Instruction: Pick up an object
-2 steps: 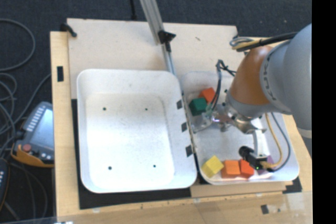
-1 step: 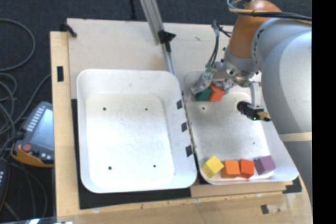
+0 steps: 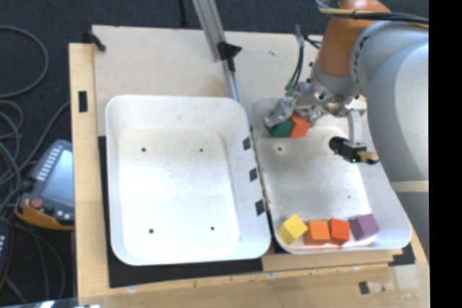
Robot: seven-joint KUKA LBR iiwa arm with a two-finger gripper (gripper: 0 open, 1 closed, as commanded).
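My gripper hangs low over the far left corner of the right bin. Right below it lie a green block and a red-orange block, touching each other. Both blocks sit against the gripper's tip, and I cannot make out whether either one is held. Along the near rim of the same bin stands a row of blocks: a yellow block, two orange blocks and a purple block.
The left bin lies beside the right one. A slanted aluminium post rises behind the bins, just left of the gripper. The grey arm covers the right bin's far right side. A black fitting juts out below the wrist.
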